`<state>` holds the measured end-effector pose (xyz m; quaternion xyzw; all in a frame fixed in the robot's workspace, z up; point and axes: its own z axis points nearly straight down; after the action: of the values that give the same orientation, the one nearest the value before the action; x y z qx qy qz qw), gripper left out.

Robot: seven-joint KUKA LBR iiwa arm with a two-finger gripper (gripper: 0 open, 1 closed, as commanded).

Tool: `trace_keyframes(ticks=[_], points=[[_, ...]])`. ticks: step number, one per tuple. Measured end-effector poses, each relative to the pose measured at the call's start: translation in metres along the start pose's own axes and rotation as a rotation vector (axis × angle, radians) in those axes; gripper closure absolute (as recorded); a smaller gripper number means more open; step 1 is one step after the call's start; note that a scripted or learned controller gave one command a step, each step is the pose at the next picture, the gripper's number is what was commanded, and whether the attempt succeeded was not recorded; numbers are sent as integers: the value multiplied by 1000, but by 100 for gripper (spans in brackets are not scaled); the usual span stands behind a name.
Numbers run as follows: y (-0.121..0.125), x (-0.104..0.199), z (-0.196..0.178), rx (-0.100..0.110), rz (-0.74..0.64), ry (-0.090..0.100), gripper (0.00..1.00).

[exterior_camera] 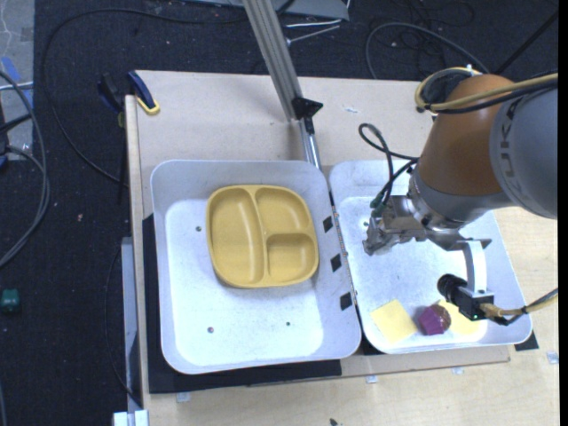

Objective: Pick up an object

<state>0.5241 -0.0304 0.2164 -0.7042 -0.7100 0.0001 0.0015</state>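
Task objects noted in the right bin (pixel 404 273): a pale yellow flat block (pixel 393 319) and a small purple object (pixel 433 319), side by side near the front wall. Both lie apart from the gripper (pixel 380 234), nearer the camera. Pincer state: cannot tell. The left bin (pixel 177 264) holds a yellow sectioned plate (pixel 262 235). The arm's wrist hides part of the right bin.

Small purple object (pixel 433 319) lies in the right bin's (pixel 404 282) near corner, touching a flat yellow block (pixel 393 319).
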Motion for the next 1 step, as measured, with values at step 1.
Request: trace_keyframes(ticks=[1], points=[[-21,53,4,1,1,0,100]])
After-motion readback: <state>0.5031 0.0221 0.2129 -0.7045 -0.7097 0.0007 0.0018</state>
